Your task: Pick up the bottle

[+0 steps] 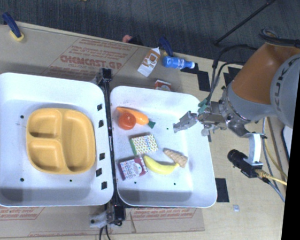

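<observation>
Two white bins sit side by side below me, and my gripper (185, 122) hangs over the upper right part of the right bin (201, 188). Whether I am released or clenched on anything, I cannot tell from this angle; nothing plainly shows in my grasp.

What I want, the blue bottle (176, 63), is not in either bin. It lies on its side on the bench beyond the right bin's far rim, next to a small carton (149, 62). Its long axis runs left to right across the camera view, with the pale cap end toward the right.

From where I hang, the bottle is up and a little to the left, across the bin's far wall. I judge I must lift clear of that wall, travel outward past it, and turn so I close across the bottle's narrow width rather than along its length.

Under me lie a carrot (134, 116), a tomato (127, 121), a banana (160, 166) and an ice-cream cone (175, 157); the yellow divided plate (60, 140) fills the left bin.
</observation>
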You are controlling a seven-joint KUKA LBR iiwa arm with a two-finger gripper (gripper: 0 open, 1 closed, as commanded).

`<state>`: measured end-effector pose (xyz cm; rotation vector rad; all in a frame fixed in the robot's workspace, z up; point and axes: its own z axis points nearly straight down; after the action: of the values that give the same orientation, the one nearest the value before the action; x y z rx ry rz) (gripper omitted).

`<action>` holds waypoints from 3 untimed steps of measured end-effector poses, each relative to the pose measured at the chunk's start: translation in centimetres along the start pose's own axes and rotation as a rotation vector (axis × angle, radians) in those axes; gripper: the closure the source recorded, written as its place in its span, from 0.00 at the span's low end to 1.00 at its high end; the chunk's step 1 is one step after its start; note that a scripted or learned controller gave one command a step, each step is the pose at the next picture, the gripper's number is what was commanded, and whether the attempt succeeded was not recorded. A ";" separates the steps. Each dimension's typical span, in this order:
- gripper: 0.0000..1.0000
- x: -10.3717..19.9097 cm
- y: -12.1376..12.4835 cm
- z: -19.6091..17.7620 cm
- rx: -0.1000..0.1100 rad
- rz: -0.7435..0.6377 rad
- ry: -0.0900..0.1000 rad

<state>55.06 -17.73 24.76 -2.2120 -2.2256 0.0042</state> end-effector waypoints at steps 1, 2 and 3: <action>1.00 0.0 0.0 -1.0 0.002 -0.005 0.001; 1.00 2.0 -1.8 7.5 0.001 0.085 0.001; 1.00 2.5 -7.4 4.8 0.000 -0.123 0.001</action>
<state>47.59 -15.23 20.04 -2.0700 -2.3564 0.0030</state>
